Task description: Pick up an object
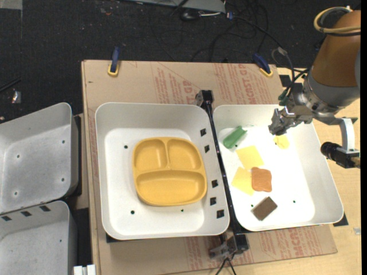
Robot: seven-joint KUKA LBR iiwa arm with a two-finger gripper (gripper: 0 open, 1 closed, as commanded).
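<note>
my tool (279, 126) over right bin's (321, 211) far end, grip state unreadable | small yellow piece (281, 141) just beneath | risk: flat piece, tool may slip off

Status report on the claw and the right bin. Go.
Claw low over right bin far end, beside small yellow piece; grip unclear. Green block, yellow squares, orange piece, brown block lie loose. Nothing obstructing.

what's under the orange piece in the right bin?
The orange piece lies partly on a pale yellow sheet, overlapping its right edge. Whatever is beneath its middle is covered.
</note>
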